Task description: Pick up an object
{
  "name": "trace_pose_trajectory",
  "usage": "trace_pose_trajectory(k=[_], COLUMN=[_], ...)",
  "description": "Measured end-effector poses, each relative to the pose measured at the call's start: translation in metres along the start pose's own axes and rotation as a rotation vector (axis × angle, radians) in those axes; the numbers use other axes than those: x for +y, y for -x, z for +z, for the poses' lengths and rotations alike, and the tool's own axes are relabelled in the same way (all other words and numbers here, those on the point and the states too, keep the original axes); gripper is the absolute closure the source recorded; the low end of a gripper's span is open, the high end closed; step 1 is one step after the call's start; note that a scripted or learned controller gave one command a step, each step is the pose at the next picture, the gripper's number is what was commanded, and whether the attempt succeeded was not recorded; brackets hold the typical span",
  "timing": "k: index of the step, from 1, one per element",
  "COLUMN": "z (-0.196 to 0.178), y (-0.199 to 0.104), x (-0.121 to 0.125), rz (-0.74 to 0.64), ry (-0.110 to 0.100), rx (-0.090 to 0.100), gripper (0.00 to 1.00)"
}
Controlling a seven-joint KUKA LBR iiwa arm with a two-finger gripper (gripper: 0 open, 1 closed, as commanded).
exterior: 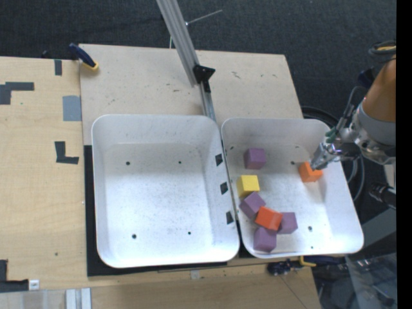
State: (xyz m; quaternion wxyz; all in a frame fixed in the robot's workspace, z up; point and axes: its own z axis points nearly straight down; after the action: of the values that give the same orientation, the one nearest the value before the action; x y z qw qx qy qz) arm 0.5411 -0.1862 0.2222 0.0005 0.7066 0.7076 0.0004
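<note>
Camera view, from above the surface: the arm is reaching in from the right, and its jaws [324, 154] are hovering over the right bin [335, 230], near its right wall. A small orange cube [310, 172] is lying on the bin floor just below and slightly left of the jaw tips, seemingly touching them; whether the jaws are open, closed or gripping it cannot be told. The cube appears squarish, without a clear long axis. Other blocks, purple, yellow and orange, are clustering well apart toward the bin's left.
</note>
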Motion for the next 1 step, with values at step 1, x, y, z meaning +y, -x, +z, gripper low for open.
trace_pose_trajectory(k=[1], z=[-0.0110], y=[-0.0520], x=[0.0111], rz=[-0.005], ry=[0.000], rx=[0.002], gripper=[1.00])
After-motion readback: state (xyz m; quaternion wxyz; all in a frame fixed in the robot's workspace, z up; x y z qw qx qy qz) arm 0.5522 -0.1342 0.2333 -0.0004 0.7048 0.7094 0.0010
